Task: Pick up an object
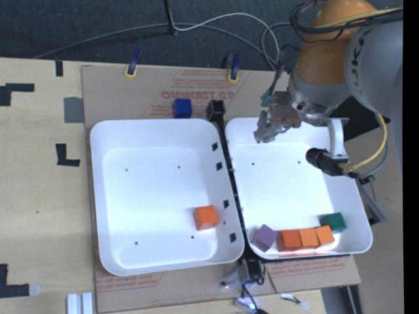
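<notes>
Both white bins point(157, 136) look like smooth, faintly glossy plastic; under them lies matt brown cardboard point(196, 93) on a pale wood-grain tabletop point(33, 195).

The left bin point(111, 175) lies open save 1 orange cube point(205, 217) near its front right corner. In the right bin point(288, 195), 5 blocks point(302, 238) crowd the front wall; its middle is bare.

Cardboard sheet point(196, 97) lay beneath both bins, fastened at its far edge by two clamps point(133, 64). A blue block point(182, 107) rested on it, near black tape marks point(64, 154).
</notes>
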Controlling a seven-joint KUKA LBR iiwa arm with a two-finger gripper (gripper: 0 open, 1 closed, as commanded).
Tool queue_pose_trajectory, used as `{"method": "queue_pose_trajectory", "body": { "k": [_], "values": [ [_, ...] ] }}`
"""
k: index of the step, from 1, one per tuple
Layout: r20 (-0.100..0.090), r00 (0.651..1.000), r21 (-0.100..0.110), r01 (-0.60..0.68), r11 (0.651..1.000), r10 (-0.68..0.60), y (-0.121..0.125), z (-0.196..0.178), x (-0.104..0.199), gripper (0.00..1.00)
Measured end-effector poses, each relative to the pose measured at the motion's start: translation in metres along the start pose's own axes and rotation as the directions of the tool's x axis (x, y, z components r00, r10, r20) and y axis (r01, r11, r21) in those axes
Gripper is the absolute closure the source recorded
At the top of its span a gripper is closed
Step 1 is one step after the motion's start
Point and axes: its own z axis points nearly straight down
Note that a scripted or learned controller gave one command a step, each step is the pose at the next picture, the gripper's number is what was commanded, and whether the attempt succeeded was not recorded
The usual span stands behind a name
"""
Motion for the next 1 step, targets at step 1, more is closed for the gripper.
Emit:
{"method": "queue_pose_trajectory", "body": {
  "k": [1],
  "values": [
    [0.000,1.000,-0.001,0.000,1.000,0.000,-0.0045,-0.0010,0.0483,1.00]
  ]
}}
